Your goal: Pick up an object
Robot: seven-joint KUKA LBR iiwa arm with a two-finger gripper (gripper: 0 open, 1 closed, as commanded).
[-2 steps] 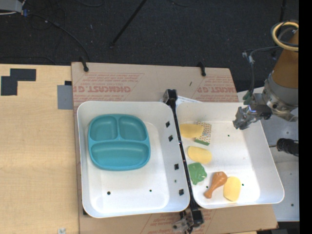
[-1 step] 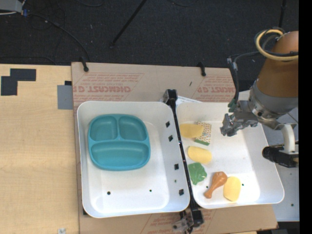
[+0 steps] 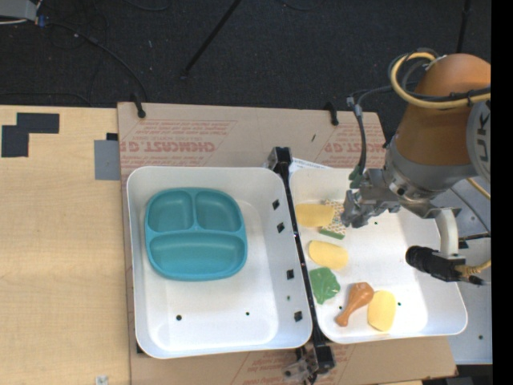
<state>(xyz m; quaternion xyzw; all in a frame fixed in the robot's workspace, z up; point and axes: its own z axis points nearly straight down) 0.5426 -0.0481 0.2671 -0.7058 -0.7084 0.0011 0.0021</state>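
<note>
Camera view: gripper [image 3: 353, 212] hanging low over the right bin [image 3: 425, 311] near its far-left corner, finger state impossible to tell, just beside the yellow piece [image 3: 314, 214], with another yellow piece [image 3: 328, 254], green leaf [image 3: 324, 284] and drumstick [image 3: 354, 302] lying along the left edge.

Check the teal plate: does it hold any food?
Empty. The plate lies flat in the left bin, all three compartments bare teal.
</note>
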